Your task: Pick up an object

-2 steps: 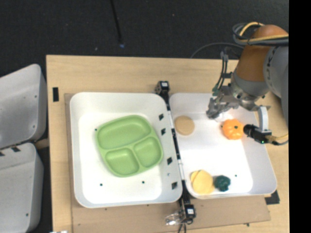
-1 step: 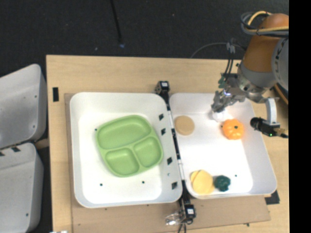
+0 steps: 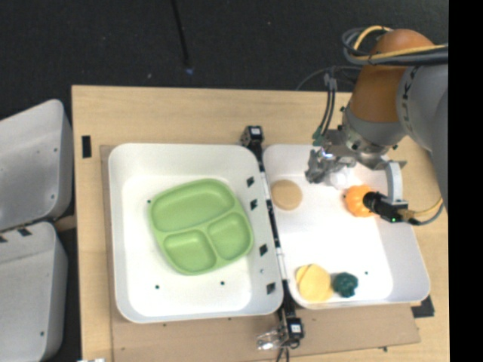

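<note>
My gripper point(image 3: 323, 169) hangs low over the far part of the right bin point(image 3: 392, 262). A tan round disc point(image 3: 287, 194) lies just left of and below it. An orange lump point(image 3: 355, 200) sits to the gripper's right, a little nearer the camera. At the bin's near edge, a yellow round piece point(image 3: 312, 283) lies beside a small dark green object point(image 3: 346, 283). I see nothing held in the gripper.
The left bin point(image 3: 132, 285) holds a green divided plate point(image 3: 200, 225). A ridge with black clips point(image 3: 269, 225) separates the two bins. The grey arm with its orange band point(image 3: 381, 89) reaches in from the upper right.
</note>
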{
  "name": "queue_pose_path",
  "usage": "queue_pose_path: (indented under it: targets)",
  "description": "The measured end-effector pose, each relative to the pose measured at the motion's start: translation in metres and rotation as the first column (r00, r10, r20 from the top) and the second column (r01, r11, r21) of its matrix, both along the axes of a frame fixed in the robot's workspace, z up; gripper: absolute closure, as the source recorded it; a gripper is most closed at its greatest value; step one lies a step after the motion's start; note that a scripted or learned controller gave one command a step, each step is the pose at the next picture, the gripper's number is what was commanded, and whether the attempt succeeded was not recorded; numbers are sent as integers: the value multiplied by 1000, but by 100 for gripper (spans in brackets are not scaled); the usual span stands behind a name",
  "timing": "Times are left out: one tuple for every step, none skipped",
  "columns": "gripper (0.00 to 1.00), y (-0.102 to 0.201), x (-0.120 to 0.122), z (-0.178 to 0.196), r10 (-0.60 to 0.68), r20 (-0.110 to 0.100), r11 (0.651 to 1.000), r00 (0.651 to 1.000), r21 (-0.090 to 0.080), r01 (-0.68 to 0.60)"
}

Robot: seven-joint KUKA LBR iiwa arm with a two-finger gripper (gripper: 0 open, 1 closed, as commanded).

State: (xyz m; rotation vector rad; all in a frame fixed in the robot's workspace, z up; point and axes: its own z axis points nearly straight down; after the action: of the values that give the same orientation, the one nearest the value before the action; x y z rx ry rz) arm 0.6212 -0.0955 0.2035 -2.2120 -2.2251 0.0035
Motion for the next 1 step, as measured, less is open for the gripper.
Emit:
queue_pose_path:
  targets:
    - [100,54,-15,-3,1,-1,1000,1000,0,-1]
